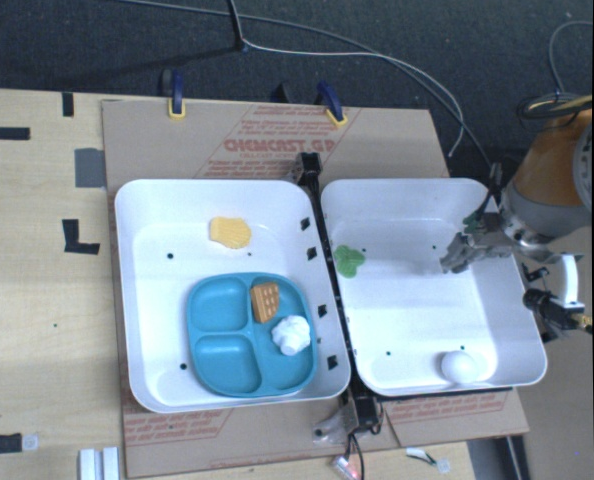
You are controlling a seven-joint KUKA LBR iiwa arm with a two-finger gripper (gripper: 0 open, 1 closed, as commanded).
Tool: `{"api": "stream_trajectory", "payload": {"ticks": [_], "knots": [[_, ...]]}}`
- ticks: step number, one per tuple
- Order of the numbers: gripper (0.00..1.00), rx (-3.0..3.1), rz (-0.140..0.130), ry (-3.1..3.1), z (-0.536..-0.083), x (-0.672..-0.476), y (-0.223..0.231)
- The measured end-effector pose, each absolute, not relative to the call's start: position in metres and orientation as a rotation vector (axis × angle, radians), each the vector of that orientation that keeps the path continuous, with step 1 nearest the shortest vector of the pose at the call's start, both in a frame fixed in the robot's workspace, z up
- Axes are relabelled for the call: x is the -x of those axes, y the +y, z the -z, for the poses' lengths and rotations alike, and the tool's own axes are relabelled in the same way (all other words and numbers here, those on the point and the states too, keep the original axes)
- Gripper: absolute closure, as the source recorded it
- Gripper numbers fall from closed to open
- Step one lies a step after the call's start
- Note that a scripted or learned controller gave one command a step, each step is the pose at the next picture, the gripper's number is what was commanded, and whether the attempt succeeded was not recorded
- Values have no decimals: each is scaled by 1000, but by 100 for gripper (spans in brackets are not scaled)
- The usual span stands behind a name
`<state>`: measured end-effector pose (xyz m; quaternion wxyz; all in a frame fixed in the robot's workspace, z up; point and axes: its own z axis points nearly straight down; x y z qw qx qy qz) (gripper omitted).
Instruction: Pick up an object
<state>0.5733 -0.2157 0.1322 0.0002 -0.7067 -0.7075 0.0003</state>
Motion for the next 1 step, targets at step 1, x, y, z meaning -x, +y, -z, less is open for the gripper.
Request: {"api": "stream_trajectory", "payload": {"ticks": [1], "knots": [[100,2224,4,-2225,-195,-574,-218]]}}
